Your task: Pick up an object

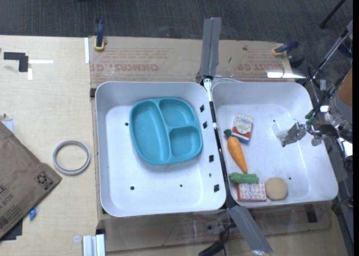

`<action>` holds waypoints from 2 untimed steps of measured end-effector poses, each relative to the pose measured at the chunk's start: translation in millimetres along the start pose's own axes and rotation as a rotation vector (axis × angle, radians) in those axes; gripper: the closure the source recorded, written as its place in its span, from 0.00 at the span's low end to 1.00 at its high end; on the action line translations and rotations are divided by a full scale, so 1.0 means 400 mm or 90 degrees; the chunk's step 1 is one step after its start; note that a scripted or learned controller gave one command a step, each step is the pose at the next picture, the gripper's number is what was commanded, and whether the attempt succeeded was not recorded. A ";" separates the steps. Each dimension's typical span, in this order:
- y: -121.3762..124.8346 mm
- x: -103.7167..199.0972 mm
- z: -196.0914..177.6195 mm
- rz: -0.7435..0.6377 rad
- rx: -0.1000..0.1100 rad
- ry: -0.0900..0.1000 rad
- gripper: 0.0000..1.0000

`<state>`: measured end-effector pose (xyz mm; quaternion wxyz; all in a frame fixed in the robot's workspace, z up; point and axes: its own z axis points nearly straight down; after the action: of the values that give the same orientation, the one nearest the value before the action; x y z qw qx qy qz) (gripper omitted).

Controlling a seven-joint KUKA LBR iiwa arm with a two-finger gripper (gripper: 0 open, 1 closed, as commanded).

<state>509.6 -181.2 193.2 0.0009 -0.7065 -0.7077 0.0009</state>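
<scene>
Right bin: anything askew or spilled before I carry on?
Nothing stands out. In the right bin, the carrot, small carton, cracker box and cookie lie loosely scattered, intact. The gripper hangs beside them.

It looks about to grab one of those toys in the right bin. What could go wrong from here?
The gripper sits near the right bin's far side, apart from every toy, so it may close on nothing. The green piece, small box and round cookie crowd one corner; a grab there could nudge neighbours. The carrot might roll.
</scene>
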 end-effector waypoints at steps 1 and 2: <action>0.070 -0.016 0.214 -0.042 0.000 0.000 0.00; 0.070 -0.017 0.213 -0.042 0.000 0.000 0.00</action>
<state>537.5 -188.0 107.9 0.0007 -0.6828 -0.7306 0.0007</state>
